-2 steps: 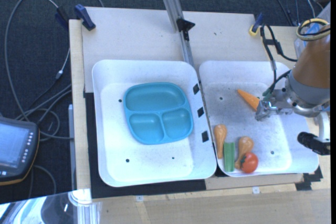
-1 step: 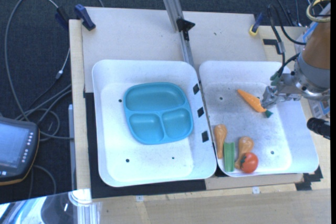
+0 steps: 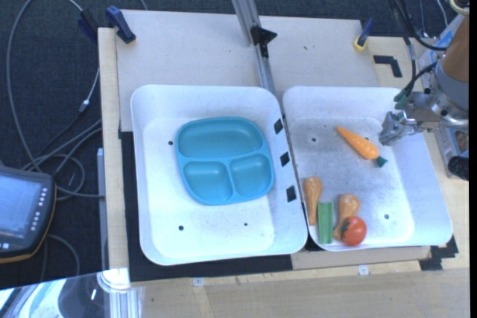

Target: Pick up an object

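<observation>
Basically, a pale wooden bench (image 3: 194, 48) sits on dark carpet (image 3: 45, 108) with loose cables, blue clamps at its far corners and a handheld screen (image 3: 22, 214) on the floor at left. The left bin (image 3: 149, 160) holds a teal divided plate (image 3: 223, 159). The right bin (image 3: 417, 182) holds a carrot (image 3: 358, 143) toward its far side and, at the near edge, an orange piece (image 3: 312, 191), a green stick (image 3: 325, 223), a second orange piece (image 3: 347, 206) and a tomato (image 3: 354, 231) bunched together. The gripper (image 3: 390, 132) hangs just right of the carrot, nothing visibly between its fingers; spread or pressed together cannot be told.
</observation>
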Robot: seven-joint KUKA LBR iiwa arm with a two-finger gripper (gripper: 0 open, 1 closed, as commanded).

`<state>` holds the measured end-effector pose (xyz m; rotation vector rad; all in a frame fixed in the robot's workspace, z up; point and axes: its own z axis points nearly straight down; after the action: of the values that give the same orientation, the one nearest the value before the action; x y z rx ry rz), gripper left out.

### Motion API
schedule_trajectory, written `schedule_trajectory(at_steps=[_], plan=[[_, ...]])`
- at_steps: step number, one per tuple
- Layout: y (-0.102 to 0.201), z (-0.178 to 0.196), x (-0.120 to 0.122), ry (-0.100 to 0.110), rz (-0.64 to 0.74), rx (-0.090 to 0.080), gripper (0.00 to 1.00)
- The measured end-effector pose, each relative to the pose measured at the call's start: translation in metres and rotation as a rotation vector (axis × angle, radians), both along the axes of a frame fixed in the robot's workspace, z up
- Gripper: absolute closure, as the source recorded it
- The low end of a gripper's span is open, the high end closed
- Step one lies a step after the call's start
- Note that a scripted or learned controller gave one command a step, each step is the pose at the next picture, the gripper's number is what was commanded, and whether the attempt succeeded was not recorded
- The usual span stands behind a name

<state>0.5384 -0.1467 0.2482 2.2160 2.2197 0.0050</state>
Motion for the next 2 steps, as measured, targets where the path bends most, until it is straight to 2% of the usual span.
schedule_trajectory(at_steps=[2], plan=[[0.081, -0.004, 0.038, 0.002, 0.004, 0.002, 1.0]])
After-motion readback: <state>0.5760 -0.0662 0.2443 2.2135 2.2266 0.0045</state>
